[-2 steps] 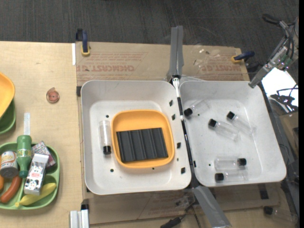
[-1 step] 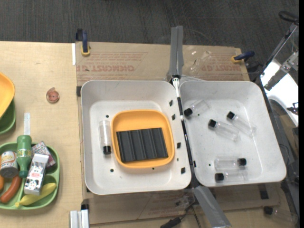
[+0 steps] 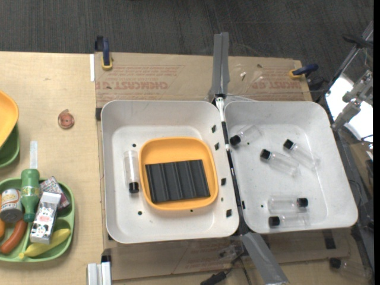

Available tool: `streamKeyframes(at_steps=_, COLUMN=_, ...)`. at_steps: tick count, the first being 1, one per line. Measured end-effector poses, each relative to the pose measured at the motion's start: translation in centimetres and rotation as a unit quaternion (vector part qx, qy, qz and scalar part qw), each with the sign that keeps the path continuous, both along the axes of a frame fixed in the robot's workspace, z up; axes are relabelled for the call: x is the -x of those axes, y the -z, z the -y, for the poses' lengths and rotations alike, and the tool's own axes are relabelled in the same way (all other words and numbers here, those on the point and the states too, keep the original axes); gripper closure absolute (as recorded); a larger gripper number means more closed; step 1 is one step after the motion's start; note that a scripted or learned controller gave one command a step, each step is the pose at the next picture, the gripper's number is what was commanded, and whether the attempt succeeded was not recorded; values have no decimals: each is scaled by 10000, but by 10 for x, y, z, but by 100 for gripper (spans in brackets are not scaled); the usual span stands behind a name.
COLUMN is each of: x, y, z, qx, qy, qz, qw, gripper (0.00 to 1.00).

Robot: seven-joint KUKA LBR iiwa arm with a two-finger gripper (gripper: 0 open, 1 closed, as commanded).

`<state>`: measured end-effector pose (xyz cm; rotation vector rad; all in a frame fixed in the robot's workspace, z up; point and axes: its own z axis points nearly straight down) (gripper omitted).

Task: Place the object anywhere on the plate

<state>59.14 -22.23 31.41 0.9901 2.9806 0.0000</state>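
Observation:
An orange plate (image 3: 177, 146) lies in the middle of the left bin (image 3: 113, 159), with a black ridged insert (image 3: 178, 180) covering its centre. Just left of the plate, a clear vial (image 3: 130, 168) with a black cap lies on the bin floor, cap toward the front. The right bin (image 3: 332, 159) holds several more clear vials with black caps: one near its back left (image 3: 244, 136), two near the middle (image 3: 280, 161) (image 3: 300, 153), and two at the front (image 3: 287, 204) (image 3: 286, 221).
A green tray (image 3: 62, 242) of toy food and a bottle stands on the wooden table at the far left, with a yellow bowl (image 3: 7, 120) behind it. Cardboard (image 3: 154, 79) lies under the bins, clamped at the back. Metal framing (image 3: 356, 100) rises at the right edge.

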Motion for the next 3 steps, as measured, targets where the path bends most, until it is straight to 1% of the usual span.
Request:
streamKeyframes(at_steps=1, x=-7, y=7, z=0, qx=4, qy=-256, qz=6, qw=9997, gripper=0)
streamKeyframes(at_steps=2, x=-4, y=-4, z=0, qx=9, qy=-476, qz=15, qw=9989, gripper=0)
streamKeyframes(at_steps=3, x=-6, y=3, z=0, qx=5, qy=-532, qz=7, qw=9986, gripper=0)
